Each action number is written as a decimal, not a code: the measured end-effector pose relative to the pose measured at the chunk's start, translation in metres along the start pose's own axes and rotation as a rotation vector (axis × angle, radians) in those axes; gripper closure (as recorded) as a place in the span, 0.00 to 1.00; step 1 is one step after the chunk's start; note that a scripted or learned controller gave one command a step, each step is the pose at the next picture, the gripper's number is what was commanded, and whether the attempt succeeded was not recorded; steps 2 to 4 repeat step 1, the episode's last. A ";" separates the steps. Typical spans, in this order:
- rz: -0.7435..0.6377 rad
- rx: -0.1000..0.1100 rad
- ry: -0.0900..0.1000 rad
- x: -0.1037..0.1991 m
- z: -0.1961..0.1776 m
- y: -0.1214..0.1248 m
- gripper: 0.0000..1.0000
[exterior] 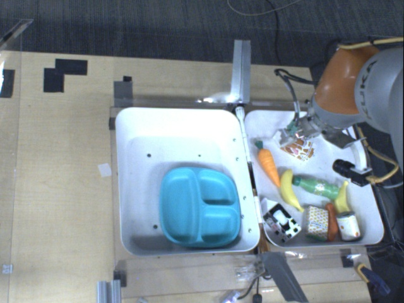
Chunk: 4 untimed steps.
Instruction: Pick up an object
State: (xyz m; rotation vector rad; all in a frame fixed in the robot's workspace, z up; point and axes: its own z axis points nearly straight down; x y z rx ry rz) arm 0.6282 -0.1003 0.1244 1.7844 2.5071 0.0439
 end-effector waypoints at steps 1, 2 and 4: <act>0.063 0.054 0.031 0.051 -0.078 0.005 1.00; 0.063 0.054 0.031 0.051 -0.078 0.005 1.00; 0.063 0.054 0.031 0.051 -0.078 0.005 1.00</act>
